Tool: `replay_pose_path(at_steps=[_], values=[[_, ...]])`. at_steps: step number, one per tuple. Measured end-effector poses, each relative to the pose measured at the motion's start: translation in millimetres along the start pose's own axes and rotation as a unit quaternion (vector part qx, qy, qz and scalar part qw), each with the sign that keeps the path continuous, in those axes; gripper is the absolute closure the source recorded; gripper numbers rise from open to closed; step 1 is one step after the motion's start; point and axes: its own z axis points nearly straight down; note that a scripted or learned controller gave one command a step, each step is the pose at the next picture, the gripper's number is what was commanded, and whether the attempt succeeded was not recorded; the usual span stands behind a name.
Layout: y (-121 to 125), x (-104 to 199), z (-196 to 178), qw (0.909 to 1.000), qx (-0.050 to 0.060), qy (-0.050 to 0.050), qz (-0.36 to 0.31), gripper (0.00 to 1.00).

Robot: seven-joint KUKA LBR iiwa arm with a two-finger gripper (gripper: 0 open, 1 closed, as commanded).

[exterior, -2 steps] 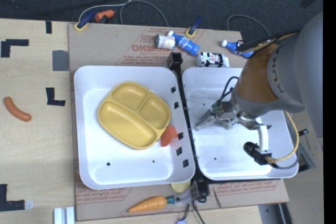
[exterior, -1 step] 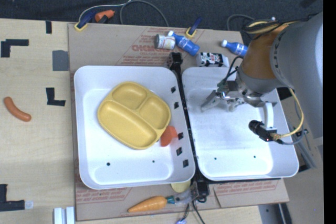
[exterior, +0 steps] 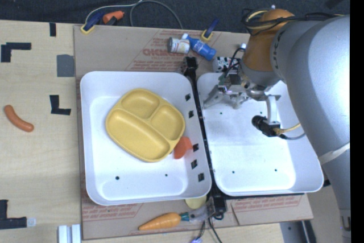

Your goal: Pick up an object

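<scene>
Plate [exterior: 147,123], yellow plastic, divided into three compartments with rounded corners, lies flat in the left bin [exterior: 96,179], well apart from the claw [exterior: 227,94]. Claw sits low over the far-left corner of the right bin [exterior: 307,179]; whether it is released or clenched cannot be told from this angle, and nothing shows between its metal parts.

Above the claw: orange band [exterior: 261,51] at the wrist, then the broad, smooth grey arm [exterior: 318,77] running off to the right. A black cable connector [exterior: 264,124] hangs off the wrist over the right bin's floor.

Right bin: shallow, white, glossy, rounded corners. A dark divider strip [exterior: 198,122] with clips separates it from the left bin.

Left bin: same shallow white form. A small orange-red piece [exterior: 182,148], smooth, rests touching the plate's near-right edge.

Outside the bins, on the cardboard sheet of the worktop [exterior: 34,179]: a blue-and-white bottle-like item [exterior: 193,45] lying on its side beyond the bins; a toy carrot [exterior: 162,222], orange with tapered shape, near the front edge. A sausage-shaped toy [exterior: 18,118], reddish-orange, lies far left on pale wood.
</scene>
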Motion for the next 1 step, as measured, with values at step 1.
replay_pose_path(at_steps=[1], values=[[22.5,-9.2,-0.2,1.0000,0.000,0.001,0.001,0.00]])
